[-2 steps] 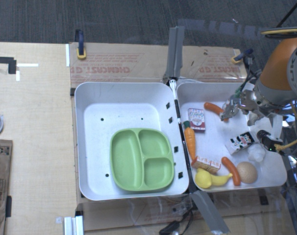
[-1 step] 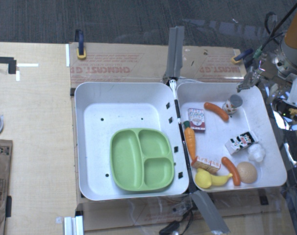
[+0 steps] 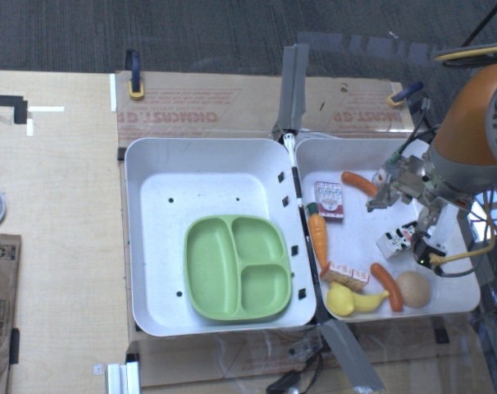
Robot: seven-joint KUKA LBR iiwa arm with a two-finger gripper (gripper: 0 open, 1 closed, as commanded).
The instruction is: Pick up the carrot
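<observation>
Right, the arm reaches in from the right w/ its pincer hanging over the upper part of the right bin. Can't tell how far open it is, and nothing is visibly between its prongs.

The carrot lies well left of the pincer and a bit nearer the camera, lengthwise along the bin's left wall, green top pointing away from the camera. Just left of the pincer: a small sausage and, below that, a red-and-white box (both apart from the carrot, the box close to its top).

Below the pincer, toward the near edge: a black-and-white toy, a 2nd sausage, a tan ball, a yellow fruit piece and a flat snack packet near the carrot's tip.

Far left of the pincer, the left bin holds a green divided plate. The bench beyond is pale wood.
</observation>
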